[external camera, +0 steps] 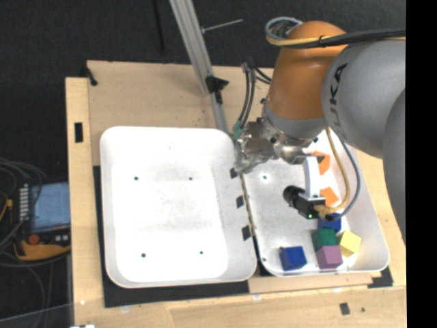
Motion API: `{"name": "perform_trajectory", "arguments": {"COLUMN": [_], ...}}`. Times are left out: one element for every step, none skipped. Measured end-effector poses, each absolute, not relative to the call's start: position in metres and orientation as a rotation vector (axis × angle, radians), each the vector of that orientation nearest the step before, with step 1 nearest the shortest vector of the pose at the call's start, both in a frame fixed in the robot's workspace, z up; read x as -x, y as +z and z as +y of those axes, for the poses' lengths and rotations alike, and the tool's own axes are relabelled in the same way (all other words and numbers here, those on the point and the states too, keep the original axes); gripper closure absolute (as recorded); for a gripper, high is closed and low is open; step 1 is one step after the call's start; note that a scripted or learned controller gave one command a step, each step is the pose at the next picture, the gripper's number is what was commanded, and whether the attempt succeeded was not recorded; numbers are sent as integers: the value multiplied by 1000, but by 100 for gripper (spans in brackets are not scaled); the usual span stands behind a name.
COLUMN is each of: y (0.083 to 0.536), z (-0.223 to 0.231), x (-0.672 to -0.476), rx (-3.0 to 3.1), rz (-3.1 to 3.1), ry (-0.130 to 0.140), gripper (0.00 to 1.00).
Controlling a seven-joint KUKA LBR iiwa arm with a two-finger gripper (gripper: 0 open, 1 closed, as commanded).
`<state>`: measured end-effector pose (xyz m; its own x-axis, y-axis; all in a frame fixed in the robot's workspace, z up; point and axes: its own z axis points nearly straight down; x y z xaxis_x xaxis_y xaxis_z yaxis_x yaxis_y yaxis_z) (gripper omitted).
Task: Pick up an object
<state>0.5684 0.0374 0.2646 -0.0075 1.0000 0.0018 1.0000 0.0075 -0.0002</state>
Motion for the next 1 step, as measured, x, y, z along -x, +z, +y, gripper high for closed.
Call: {"name": "perform_trajectory", "arguments": {"y": [251], "z": [81], "x": [-562], "rx": [2214], "rz": [-2227], "ry": [2], "gripper": [100]}}
